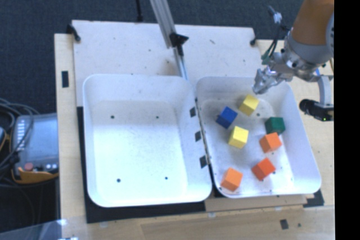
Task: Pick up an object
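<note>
Several small cubes lie in the right bin (pixel 301 143): a blue one (pixel 226 117), two yellow ones (pixel 249 104) (pixel 238 136), a green one (pixel 275 125) and three orange ones (pixel 270 142) (pixel 263 168) (pixel 232 179). My gripper (pixel 262 85) hangs over the bin's far part, just above and to the right of the upper yellow cube. Nothing shows between its fingers.
The left bin (pixel 95 121) stands beside the right one, with a shared rim in the middle. A slanted metal pole (pixel 160 5) rises behind the bins. A grey box with cables (pixel 34 146) sits off the bench at the left.
</note>
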### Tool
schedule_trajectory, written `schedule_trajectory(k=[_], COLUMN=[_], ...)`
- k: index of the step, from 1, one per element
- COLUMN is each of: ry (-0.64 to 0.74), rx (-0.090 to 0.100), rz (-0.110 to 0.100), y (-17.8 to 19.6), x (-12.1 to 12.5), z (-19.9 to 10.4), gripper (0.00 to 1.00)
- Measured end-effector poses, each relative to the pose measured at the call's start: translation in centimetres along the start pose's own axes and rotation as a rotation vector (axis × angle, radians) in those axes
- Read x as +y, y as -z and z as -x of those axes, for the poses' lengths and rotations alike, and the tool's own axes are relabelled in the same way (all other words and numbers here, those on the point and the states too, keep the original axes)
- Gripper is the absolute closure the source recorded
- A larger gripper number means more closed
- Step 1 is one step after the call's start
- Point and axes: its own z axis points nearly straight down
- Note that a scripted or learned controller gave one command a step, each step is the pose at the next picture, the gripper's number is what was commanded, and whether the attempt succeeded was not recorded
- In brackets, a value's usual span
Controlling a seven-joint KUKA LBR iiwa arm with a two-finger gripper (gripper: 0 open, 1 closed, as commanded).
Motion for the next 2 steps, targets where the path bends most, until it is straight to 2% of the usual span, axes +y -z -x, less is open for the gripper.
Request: schedule_trajectory(k=[2], ry=[0.002], rx=[0.003], rz=[0.0], y=[1.0], x=[-4.3], z=[-8.0], gripper=[1.0])
